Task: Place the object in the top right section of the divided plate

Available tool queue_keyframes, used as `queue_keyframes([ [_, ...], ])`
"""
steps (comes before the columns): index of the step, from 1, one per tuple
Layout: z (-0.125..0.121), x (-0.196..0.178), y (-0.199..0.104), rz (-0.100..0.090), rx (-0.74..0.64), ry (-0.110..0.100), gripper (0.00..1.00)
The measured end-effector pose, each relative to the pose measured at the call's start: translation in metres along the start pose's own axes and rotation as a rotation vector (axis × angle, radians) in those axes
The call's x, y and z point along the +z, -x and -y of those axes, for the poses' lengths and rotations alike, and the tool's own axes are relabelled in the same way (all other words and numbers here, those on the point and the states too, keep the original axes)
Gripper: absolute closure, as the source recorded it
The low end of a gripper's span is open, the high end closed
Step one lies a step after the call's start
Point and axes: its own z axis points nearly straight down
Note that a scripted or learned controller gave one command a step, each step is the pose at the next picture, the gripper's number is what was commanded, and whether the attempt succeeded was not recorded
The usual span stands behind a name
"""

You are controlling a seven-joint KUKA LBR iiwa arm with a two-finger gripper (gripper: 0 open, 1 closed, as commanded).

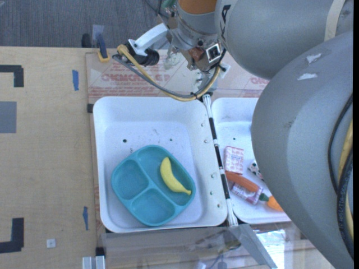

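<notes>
On the left, a light wooden tabletop (45,150) is seen, with small blue tape marks and black marks on it. Next, a white bin (106,122) is set on it. A blue divided plate (130,179) is laid in the near part of this bin. The plate is split into three parts. A yellow banana (173,177) is seen lying in the plate's right part, the one nearest the far right side of the plate. It is curved and touches the plate only. Beside this bin, on the right, a second white bin (235,116) is placed. A small printed packet (234,159) and an orange carrot (247,184) are seen in it, close together. Above the bins, the gripper (193,52) is held high, with a yellow cable (162,88) looped below it. Whether the fingers are open or closed cannot be told. Nothing is seen held in them. Much of the right side is covered by the big grey arm (303,144).
</notes>
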Motion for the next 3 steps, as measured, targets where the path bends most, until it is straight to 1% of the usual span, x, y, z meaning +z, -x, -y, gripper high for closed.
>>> queue_keyframes([
  [1,0.072,-0.007,0.017,0.004,-0.305,-0.001,0.0],
  [2,0.075,-0.017,0.016,0.005,-0.312,0.0,1.0],
  [3,0.076,-0.017,0.016,0.005,-0.313,-0.001,0.0],
])
